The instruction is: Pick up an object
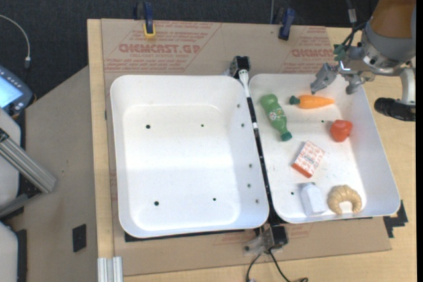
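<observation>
Bench (pixel 198 43) is topped with brown board printed with red lettering, held by two blue clamps (pixel 147 16) at the far edge; dark carpet behind it. Two shallow white bins sit side by side, touching along a black seam. Left bin (pixel 132 162) shows just its small dark holes. Right bin (pixel 380 168) holds everything: a green bottle (pixel 275 116) lying near the seam, cap toward the near side; a toy carrot (pixel 315 102) at the far end, green tip pointing left; a red tomato-like piece (pixel 340 131) right of center; a red-and-white carton (pixel 308 159) mid-bin, tilted; a small grey-white packet (pixel 312 199) at the near edge, just beside a croissant (pixel 346 199). Arm comes in from the upper right, orange band visible above the wrist. Gripper (pixel 341 78) hangs over the far end of the right bin, fingers (pixel 323 80) spread apart with nothing between them. Left finger's tip is just above and left of the carrot; can't tell if it touches. Carrot lies on the bin floor, ungrasped. A black cable (pixel 264 254) runs off the near edge of the bench.
</observation>
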You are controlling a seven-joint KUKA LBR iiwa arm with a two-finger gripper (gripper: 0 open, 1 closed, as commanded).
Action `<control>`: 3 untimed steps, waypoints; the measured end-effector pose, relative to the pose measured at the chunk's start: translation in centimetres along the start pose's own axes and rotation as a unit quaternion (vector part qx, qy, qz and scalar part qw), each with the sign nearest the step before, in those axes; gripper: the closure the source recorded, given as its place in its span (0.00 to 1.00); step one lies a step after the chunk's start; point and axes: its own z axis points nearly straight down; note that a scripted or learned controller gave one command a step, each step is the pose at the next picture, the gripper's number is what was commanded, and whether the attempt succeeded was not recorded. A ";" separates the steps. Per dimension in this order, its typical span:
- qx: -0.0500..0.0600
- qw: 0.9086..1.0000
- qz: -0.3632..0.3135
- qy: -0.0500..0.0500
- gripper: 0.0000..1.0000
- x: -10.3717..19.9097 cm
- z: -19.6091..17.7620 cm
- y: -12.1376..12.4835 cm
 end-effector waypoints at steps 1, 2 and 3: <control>-0.009 1.000 0.001 -0.003 0.00 -0.7 -15.6 -6.6; -0.006 1.000 0.002 -0.003 0.00 -2.9 -23.0 -10.5; -0.008 1.000 -0.001 -0.002 0.00 0.3 -34.0 -17.0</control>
